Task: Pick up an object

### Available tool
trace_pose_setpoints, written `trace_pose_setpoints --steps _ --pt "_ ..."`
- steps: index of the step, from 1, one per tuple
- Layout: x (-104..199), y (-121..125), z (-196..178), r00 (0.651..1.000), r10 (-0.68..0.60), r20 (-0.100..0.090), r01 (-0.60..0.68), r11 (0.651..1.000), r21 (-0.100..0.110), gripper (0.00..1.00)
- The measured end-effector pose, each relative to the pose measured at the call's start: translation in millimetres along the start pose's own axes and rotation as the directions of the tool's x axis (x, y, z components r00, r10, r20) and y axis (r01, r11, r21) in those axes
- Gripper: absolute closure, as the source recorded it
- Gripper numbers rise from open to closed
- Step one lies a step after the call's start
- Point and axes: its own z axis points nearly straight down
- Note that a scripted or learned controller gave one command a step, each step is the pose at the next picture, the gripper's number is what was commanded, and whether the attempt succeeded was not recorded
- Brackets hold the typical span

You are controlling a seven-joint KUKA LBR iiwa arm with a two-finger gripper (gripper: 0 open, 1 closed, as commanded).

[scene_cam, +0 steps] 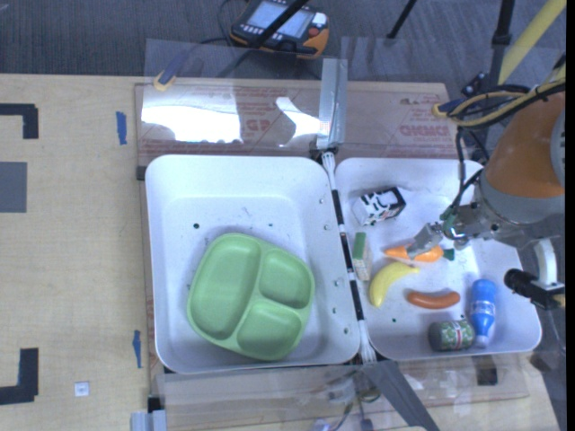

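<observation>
hovering low in the right bin, the gripper sat just over the orange carrot; finger state could not be told. nearby lay a banana, sausage, blue bottle, green can and black-white toy. left bin held a green divided plate.

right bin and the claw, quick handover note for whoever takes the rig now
Claw: low in the right bin, over the orange carrot; grip state unclear.
Right bin things: banana, sausage, blue bottle, green can, black-and-white toy.
Left bin: green divided plate.
Done: nothing seen lifted.
Left: grasp one object and raise it.
</observation>
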Motion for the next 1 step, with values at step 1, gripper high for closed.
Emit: trace_pose_setpoints --steps 1 --pt "5.6 25.0 33.5 0.999 0.042 0.005 -0.042 0.999 -0.023 0.0"
